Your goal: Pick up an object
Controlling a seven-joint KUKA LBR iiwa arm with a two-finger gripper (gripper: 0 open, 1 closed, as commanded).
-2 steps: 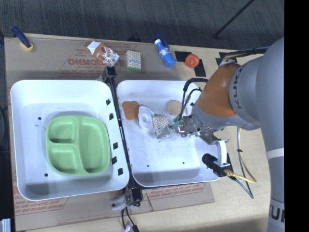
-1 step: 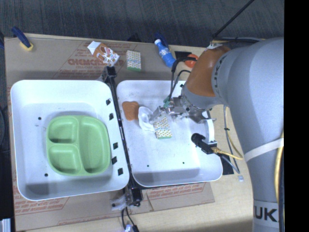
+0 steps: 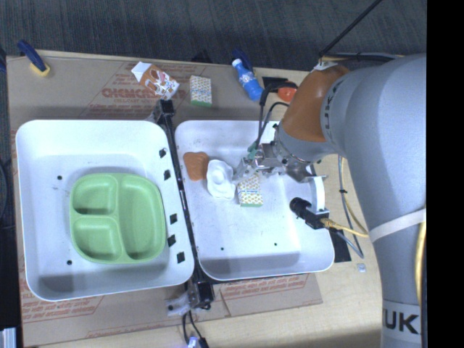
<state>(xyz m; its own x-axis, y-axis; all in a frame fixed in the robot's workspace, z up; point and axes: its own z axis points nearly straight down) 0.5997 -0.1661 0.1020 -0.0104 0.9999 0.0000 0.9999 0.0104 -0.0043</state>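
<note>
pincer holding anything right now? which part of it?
Cannot be told. The pincer is down in the right bin, right above a small patterned packet beside a white object, but a grip on the packet isn't visible.

"UK" in white on arm base (image 3: 401,321); cardboard (image 3: 116,93) print illegible.
</note>
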